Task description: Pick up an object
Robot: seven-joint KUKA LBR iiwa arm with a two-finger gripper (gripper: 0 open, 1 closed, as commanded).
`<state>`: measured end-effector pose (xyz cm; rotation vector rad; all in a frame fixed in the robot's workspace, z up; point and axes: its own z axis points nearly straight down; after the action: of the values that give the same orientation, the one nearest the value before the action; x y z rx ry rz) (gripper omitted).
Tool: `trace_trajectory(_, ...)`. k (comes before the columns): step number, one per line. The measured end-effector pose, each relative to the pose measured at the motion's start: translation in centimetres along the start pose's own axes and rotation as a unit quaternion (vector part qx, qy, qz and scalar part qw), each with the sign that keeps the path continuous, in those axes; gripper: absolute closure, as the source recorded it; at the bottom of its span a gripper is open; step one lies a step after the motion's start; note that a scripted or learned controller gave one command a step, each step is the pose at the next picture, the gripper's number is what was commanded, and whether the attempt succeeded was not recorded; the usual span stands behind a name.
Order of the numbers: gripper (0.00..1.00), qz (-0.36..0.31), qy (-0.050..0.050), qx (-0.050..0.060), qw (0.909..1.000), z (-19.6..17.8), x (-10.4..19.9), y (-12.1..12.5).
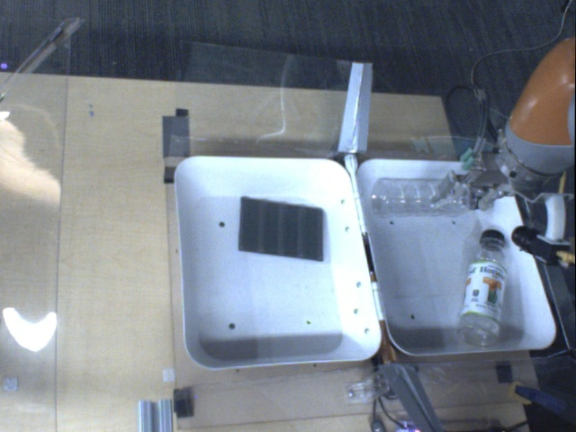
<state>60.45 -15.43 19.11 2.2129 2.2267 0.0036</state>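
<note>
Bottle [482,297], clear with a dark cap and a white label bearing orange and green print, lies in the right bin [423,277], near that bin's right wall, cap pointing toward the far side. Both bins sit side by side on the pale wooden bench [99,241]. In the left bin [207,268] a flat dark rectangular pad [281,229] lies in the far half. A crumpled clear plastic piece [409,194] lies along the far wall of the right bin. Over that bin's far right corner, the grey arm's wrist carries the gripper [472,187], near the plastic piece and apart from the bottle; whether its claw is spread or pressed together cannot be told from this view.
</note>
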Motion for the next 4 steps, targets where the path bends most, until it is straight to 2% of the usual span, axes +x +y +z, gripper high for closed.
trace_trajectory(1, 0.0, -0.02, 0.0, -0.001, 0.9998, 9.6, 5.4, 0.1)
trace_trajectory(2, 0.0, 0.02, 0.0, -0.002, 0.9998, 0.4, 7.6, 3.1)
trace_trajectory(3, 0.0, -0.058, -0.001, -0.002, 0.9983, 4.0, -1.8, 3.8)
trace_trajectory(4, 0.0, -0.091, -0.007, -0.02, 0.9956, 5.1, -2.8, 6.1)
